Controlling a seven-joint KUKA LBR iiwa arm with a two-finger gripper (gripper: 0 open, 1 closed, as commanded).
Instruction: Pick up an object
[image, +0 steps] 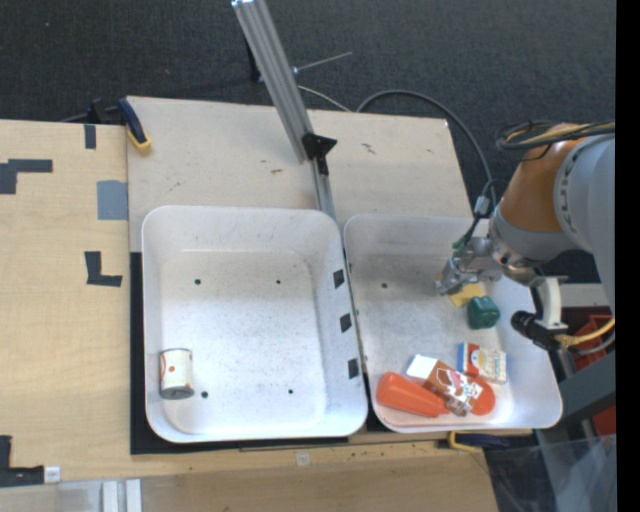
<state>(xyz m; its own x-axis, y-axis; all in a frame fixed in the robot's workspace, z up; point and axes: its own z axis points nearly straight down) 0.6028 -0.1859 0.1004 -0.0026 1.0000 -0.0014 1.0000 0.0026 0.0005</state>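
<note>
Two shallow white bins sit side by side on the bench. The left bin (240, 225) holds one item: a small cylindrical can (176, 373) with a white and orange label, lying near its front-left corner. The rest of its floor shows scattered dark specks.

The right bin (400, 240) holds the clutter. Along its front wall lies an orange carrot-shaped toy (408, 396); touching it to the right is a small pile: a white block (421, 367), a red-and-brown packet (452, 385), and a small carton with red, blue and white print (483, 362). Further back, near the right wall, a dark green block (483, 312) sits just beside a yellow piece (465, 296).

The arm reaches in from the right, orange band above the wrist. The gripper (458, 277) is low in the right bin, directly over the yellow piece and touching or nearly touching it. From here I cannot tell how its fingers stand, or whether anything is between them.
</note>
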